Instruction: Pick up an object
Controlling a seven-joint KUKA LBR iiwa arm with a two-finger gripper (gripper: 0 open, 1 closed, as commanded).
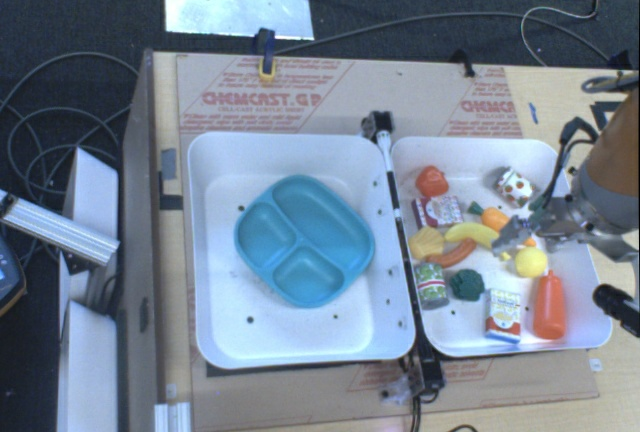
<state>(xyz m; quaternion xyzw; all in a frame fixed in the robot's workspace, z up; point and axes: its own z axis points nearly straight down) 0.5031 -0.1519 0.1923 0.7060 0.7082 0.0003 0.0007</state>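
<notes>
Claw low over rt bin, by lemon.

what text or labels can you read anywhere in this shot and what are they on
"CHEMCAST GP", red print repeated on the brown protective sheet under the bins, clearest at upper left; the smaller red lines around it are too blurred to read.
The repeat at upper right shows partly, as "CHEMCAST".
Labels on the small red packet, the green can and the white carton in the right bin: too small to read.
</notes>
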